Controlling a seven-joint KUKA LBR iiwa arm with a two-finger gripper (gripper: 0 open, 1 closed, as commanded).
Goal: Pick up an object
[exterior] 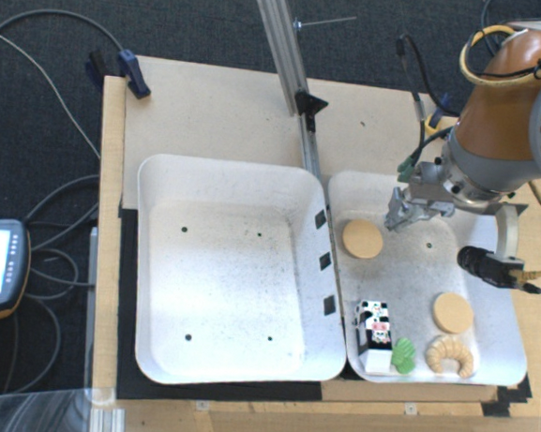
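The end effector (399, 215) hangs over the right white bin (497, 320), near a round tan cookie (363, 239). A second tan cookie (453, 313), a croissant (452, 356) and a green toy (402, 355) lie lower down.

The grey arm (531, 92) with its orange band reaches in from the right, wrist bent downward, its gripper (397, 217) hanging low and pointing down and leftward.

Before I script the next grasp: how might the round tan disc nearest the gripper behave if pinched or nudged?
The tan disc lies flat in the right bin, so it probably won't roll or tip. It looks thin, so fingers coming from above may struggle to get under its edge. The bin floor looks smooth, so a nudge from the gripper would likely slide it.
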